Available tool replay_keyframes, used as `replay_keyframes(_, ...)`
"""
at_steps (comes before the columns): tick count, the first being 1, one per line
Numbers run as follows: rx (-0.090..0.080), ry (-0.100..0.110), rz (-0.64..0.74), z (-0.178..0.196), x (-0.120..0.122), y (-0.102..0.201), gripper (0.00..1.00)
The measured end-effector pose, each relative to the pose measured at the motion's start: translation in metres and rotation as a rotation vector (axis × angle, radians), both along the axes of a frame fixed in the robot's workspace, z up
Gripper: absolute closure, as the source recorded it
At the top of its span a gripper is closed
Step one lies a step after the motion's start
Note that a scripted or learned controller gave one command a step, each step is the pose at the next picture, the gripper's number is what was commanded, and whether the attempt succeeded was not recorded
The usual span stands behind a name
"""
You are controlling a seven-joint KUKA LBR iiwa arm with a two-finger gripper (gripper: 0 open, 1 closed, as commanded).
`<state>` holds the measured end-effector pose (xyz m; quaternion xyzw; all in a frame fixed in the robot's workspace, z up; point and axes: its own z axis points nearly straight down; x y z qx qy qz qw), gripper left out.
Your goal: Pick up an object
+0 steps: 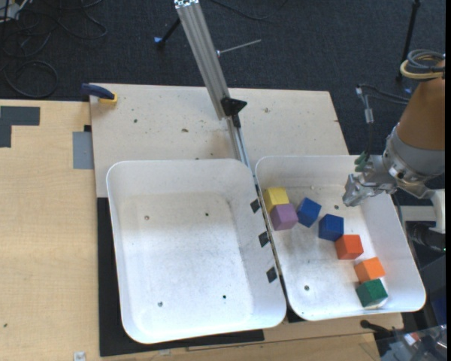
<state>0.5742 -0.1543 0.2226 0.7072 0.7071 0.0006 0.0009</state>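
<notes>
Two shallow white plastic bins, left and right, smooth with a dull sheen, speckled with dark marks. Small cubes of matt, plain-coloured material: yellow, purple, two blue, two orange, green. Pale wood-grain counter, smooth, matt. Lighter board behind, scuffed and spotted. Ribbed silvery metal rail, brushed. Grey metallic tool, faintly shiny. Dark carpeted floor, rough.

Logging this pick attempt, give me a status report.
Tool over right bin, nothing seen held. Seven blocks there; nearest, blue block, untouched. Nothing in the way.
</notes>
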Motion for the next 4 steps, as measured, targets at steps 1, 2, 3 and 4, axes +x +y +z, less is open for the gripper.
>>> replay_keyframes(1, 0.003, 0.006, 0.003, -0.007, -0.003, 0.047, 1.0)
replay_keyframes(2, 0.003, 0.007, 0.003, -0.01, -0.015, 0.09, 1.0)
replay_keyframes(3, 0.003, 0.007, 0.003, -0.006, -0.03, 0.133, 1.0)
replay_keyframes(4, 0.003, 0.004, 0.005, 0.008, -0.034, 0.187, 1.0)
